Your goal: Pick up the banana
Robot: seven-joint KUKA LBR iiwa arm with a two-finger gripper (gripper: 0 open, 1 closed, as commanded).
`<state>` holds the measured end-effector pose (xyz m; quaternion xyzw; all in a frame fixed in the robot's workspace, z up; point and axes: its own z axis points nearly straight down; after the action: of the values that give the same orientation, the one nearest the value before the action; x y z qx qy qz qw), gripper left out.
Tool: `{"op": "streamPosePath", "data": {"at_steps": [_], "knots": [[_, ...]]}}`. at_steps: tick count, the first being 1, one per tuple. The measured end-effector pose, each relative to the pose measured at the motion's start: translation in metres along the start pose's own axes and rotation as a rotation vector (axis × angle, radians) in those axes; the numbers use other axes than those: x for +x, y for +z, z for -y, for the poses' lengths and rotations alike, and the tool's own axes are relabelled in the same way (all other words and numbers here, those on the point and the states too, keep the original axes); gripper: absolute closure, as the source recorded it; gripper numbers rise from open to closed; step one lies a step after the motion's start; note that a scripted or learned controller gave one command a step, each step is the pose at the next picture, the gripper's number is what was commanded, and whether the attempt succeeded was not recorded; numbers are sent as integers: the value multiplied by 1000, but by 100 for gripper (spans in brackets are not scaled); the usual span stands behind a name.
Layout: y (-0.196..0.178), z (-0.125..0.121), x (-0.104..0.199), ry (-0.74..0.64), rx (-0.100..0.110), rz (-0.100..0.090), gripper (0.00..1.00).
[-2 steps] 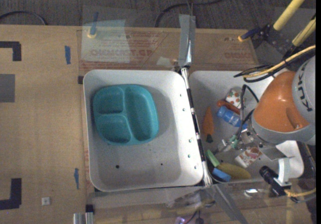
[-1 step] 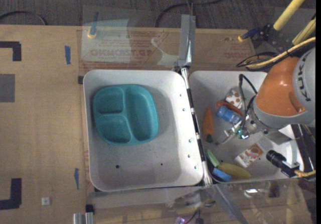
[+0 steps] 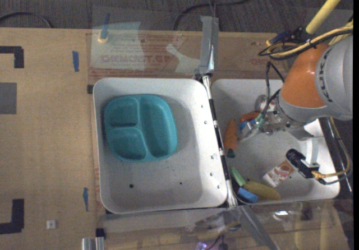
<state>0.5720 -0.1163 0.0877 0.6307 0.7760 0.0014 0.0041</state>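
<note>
The banana (image 3: 261, 189) is yellow and lies flat near the front edge of the right bin (image 3: 224, 95), beside a green piece (image 3: 238, 176) and a blue piece (image 3: 247, 195). My gripper (image 3: 257, 124) hangs over the left middle of that bin, well behind the banana and apart from it. It is close to an orange carrot-like piece (image 3: 230, 134) and a small orange thing (image 3: 249, 115). The metal wrist hides the fingertips.
A small white and red carton (image 3: 279, 174) lies right of the banana. The left bin (image 3: 106, 187) holds a teal divided plate (image 3: 140, 126). A metal divider (image 3: 216, 131) separates the bins. Cables (image 3: 291, 38) trail behind the arm.
</note>
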Motion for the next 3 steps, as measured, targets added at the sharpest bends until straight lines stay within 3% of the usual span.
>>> {"op": "streamPosePath", "data": {"at_steps": [1, 2, 3], "knots": [[-1, 91, 0, -58, 0, -1, 0], [-10, 90, -4, -52, -5, 3, 100], [-23, 37, 26, 201, 8, -3, 100]]}}
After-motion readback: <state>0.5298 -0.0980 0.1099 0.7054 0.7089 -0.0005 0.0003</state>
